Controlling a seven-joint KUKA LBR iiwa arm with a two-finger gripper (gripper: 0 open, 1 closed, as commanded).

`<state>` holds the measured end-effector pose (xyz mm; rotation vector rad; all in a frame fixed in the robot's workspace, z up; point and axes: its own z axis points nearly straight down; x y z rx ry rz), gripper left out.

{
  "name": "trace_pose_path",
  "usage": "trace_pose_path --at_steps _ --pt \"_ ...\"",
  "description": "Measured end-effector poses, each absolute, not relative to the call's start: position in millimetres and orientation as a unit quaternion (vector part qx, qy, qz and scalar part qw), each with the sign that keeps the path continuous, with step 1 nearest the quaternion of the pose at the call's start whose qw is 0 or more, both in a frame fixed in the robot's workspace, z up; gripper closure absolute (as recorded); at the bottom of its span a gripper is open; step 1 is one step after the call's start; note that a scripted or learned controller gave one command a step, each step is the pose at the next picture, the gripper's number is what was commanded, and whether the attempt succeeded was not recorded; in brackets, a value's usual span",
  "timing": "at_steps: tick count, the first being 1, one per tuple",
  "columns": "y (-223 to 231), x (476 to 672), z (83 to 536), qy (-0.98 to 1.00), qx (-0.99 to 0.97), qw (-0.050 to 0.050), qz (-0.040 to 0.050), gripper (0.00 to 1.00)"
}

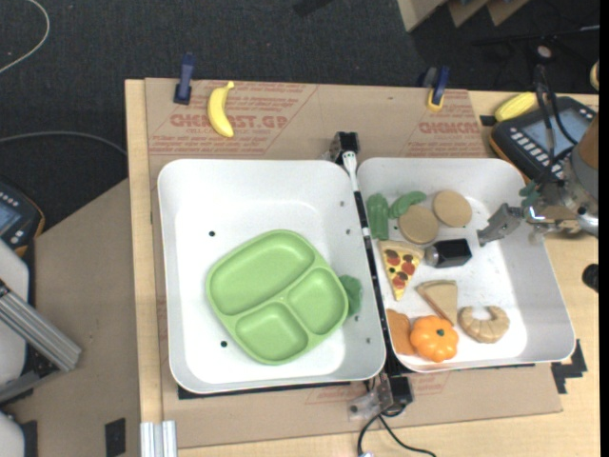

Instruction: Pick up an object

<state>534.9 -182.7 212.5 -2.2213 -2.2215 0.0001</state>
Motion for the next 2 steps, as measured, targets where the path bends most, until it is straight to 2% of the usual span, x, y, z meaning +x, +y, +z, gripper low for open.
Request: trace_pose_path --at_steps 2 --pt "-31.5 562.5 235.5 -0.711 -0.704 0.0 -0.0022 0.0"
